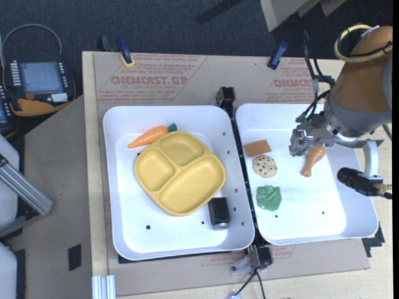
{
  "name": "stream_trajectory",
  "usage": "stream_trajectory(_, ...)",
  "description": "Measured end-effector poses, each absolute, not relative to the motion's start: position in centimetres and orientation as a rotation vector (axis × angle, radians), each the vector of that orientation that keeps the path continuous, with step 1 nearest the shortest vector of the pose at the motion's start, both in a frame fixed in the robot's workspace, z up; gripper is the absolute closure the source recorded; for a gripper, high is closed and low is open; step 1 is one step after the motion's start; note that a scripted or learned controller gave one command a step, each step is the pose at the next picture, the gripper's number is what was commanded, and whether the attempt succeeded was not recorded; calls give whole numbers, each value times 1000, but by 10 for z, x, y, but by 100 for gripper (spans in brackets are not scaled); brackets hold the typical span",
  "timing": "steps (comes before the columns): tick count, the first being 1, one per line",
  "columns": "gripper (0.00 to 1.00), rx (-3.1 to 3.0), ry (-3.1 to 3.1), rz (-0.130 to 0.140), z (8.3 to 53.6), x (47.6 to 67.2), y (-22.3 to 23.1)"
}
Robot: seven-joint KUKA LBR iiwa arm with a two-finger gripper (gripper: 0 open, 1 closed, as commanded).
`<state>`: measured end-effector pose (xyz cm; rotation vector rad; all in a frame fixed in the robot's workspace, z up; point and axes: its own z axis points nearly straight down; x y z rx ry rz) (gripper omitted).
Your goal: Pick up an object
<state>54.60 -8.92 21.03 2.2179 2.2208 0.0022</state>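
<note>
We have our gripper [303, 143] low in the right bin [324, 223], just beside the drumstick [313, 159], which looks to be its target. We cannot tell how its grasping part stands. Next, closing on the drumstick and lifting.

In the right bin [349, 229], the near half lies open white floor. The brown slice [257, 147], cookie [265, 166] and green lump [269, 197] crowd its left wall; the drumstick [313, 159] lies just beside the hand [305, 143].
</note>
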Motion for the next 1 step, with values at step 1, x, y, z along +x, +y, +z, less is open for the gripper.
stream_trajectory(1,100,2218,2220,2,237,547,-89)
